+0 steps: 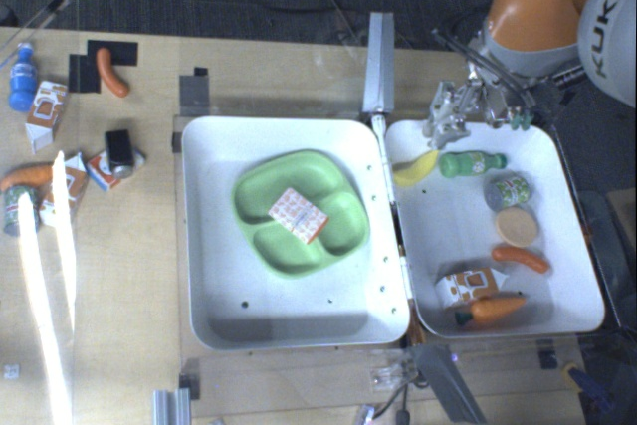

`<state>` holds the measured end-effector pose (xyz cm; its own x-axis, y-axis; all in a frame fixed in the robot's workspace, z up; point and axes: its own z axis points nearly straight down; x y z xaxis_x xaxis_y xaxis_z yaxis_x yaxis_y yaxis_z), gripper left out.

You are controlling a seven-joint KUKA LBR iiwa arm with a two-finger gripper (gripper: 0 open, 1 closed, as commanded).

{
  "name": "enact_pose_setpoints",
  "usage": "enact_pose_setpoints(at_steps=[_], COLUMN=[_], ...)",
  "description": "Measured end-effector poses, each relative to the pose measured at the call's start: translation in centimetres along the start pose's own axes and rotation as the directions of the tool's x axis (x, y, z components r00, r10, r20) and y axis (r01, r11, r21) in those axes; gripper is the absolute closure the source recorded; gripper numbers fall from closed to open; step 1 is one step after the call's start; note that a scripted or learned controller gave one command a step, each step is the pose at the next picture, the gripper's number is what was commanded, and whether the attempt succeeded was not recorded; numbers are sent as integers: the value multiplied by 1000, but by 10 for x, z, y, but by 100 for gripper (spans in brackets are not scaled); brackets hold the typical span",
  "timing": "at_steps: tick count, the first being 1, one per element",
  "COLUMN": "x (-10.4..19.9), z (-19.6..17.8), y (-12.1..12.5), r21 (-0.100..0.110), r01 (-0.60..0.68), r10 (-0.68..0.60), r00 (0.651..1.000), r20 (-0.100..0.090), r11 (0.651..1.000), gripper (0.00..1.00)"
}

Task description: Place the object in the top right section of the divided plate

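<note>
The hand (450, 117), grip state unclear, is being seen above the banana (415, 168); the divided plate (299, 213) is lying leftward

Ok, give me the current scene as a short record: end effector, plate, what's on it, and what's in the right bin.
end effector: above the right bin's upper left corner, near the banana
plate: green, divided, in the left bin
on plate: small patterned packet, lying near the centre across the dividers
right bin items: banana, green bottle, sausage, carrot, small carton
</note>
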<state>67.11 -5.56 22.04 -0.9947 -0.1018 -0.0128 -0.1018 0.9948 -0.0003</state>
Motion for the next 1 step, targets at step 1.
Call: enact_pose_setpoints(at_steps=[1], x=[6], z=[-15], y=[-58], r21=[1], r01=[9], r10=[-9], r00=[1000], r20=[0], r11=[1000], gripper=[100])
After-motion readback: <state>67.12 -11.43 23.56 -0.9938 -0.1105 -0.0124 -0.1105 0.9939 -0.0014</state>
